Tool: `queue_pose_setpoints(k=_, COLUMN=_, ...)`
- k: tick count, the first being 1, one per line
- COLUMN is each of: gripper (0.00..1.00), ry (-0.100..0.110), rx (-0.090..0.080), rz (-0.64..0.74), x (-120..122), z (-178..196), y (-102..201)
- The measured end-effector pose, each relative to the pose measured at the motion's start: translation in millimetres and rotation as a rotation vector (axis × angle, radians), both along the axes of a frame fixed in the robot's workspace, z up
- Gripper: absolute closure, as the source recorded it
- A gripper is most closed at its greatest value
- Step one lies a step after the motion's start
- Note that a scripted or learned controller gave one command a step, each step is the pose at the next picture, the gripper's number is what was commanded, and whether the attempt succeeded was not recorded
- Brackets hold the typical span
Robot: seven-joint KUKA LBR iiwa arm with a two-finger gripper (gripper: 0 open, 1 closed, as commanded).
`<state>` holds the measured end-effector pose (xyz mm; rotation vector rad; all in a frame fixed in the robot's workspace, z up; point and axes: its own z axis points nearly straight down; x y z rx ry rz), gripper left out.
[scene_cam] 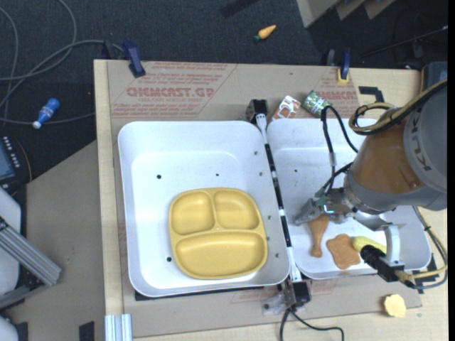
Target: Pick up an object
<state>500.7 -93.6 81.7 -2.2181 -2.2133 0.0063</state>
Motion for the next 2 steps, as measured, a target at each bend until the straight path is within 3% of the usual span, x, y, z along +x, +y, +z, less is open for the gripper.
queue_pose_setpoints(k=1, gripper=1.0, ry=-0.009, rx=-0.003, rz=0.001, x=3, z=13, y=0)
queue_pose_setpoints(k=2, gripper=1.0, ry=-0.022, rx=-0.003, rz=0.01, x=50, z=109, y=49)
